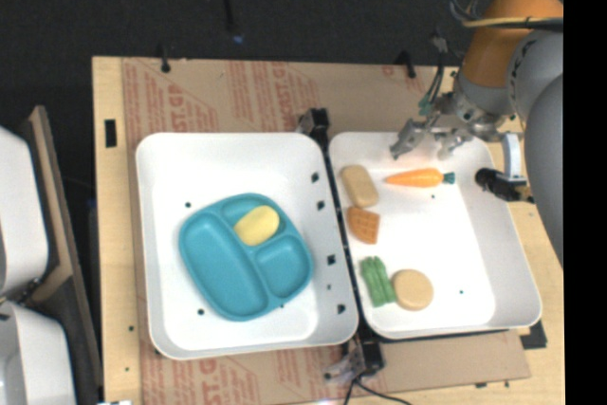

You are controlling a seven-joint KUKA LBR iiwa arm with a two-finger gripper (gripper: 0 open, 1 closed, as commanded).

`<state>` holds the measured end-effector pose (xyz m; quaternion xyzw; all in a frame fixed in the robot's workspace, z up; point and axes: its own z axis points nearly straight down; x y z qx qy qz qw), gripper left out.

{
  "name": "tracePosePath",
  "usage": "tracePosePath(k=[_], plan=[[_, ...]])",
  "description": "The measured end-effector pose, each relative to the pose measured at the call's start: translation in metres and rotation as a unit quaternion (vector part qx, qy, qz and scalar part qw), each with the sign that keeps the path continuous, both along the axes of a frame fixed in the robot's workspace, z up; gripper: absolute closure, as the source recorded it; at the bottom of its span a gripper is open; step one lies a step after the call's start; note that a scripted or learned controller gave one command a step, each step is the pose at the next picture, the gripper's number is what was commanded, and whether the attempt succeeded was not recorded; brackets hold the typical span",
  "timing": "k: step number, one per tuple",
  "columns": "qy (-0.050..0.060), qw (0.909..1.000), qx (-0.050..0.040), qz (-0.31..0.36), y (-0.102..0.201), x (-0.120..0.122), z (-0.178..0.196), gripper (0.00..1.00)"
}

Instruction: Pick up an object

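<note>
Dark floor surrounds the wooden bench (218,90) we look down on, which bears two shallow white bins side by side. We see the left bin (161,166) holding a blue divided plate (232,270), with a yellow lump (256,225) lying in one of its upper compartments. We find five things in the right bin (493,270): a toy carrot (414,176) near the far wall, a tan bread-like piece (358,185) by the left wall, an orange wedge (364,225) just below it, a green ribbed piece (377,281), and a round beige disc (413,289) touching that green piece. We see the gripper (429,139) hanging over the bin's far edge, just above the carrot, its fingers spread apart with nothing between them. Black clips (314,120) sit where the bins meet.
</note>
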<state>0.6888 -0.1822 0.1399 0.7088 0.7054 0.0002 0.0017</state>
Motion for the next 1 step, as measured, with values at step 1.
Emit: tracePosePath(k=[1], plan=[[0.002, 1.0, 0.0015, 0.003, 0.0499, -0.0802, -0.0257, 0.0]])
